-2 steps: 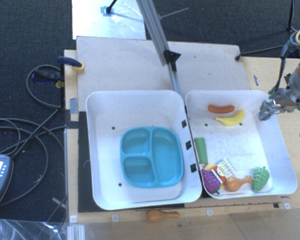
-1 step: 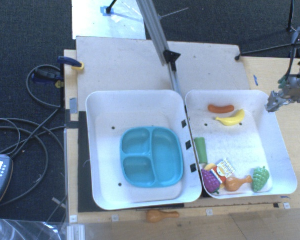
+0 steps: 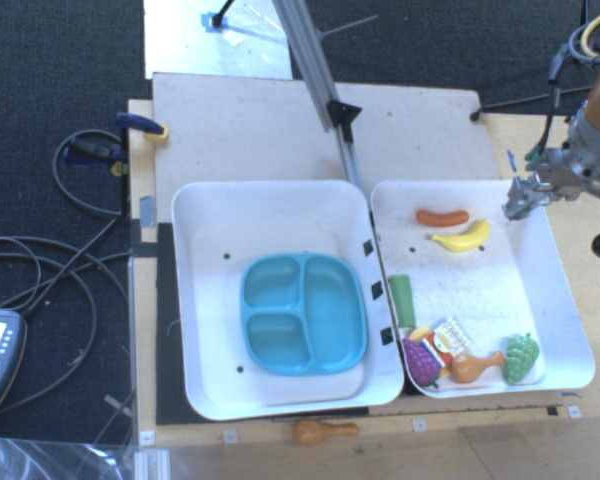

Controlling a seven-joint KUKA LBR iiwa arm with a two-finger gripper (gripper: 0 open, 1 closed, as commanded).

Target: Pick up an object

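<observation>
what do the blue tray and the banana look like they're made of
Blue tray: probably moulded plastic, with a smooth, slightly glossy, even turquoise surface and rounded dividers forming three compartments.
Banana: likely a plastic toy, judging by its uniform bright yellow colour and smooth skin without marks. It is too small in view to rule out rubber or foam.

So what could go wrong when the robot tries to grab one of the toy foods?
The gripper sits by the right bin's rim, so coming down it might bump that edge. The banana and the sausage lie close together, so it could nudge one while reaching for the other. In the near corner, the grapes, the snack packet, the drumstick and the green bunch are crowded, so a grab there might slip or catch two.
</observation>
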